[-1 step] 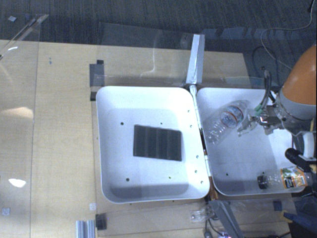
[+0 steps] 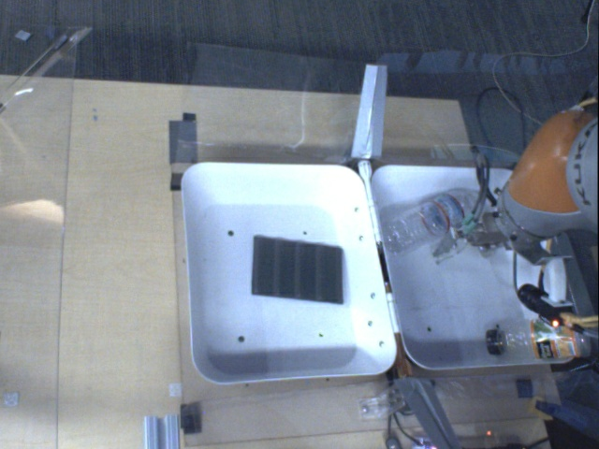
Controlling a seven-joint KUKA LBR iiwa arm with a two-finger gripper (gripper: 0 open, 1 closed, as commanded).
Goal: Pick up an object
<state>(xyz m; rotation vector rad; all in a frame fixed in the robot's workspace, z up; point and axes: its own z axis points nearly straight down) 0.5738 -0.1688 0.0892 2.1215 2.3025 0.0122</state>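
- White bins sit side by side on the wooden surface (image 2: 112, 251); the left bin (image 2: 215, 204) carries a dark ribbed pad (image 2: 298, 269).
- Right bin (image 2: 440, 335) contains a clear plastic bottle (image 2: 426, 223) near its upper left and a small dark-capped bottle (image 2: 533, 341) at its lower right.
- Claw (image 2: 473, 237) hovers just beside the clear bottle; whether it grips, I cannot tell.

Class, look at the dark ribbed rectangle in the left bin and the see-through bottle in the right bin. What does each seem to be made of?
Dark ribbed rectangular pad: probably rubber or foam, matte, no glare. See-through bottle: likely thin clear plastic, the white bin showing through it, glossy.
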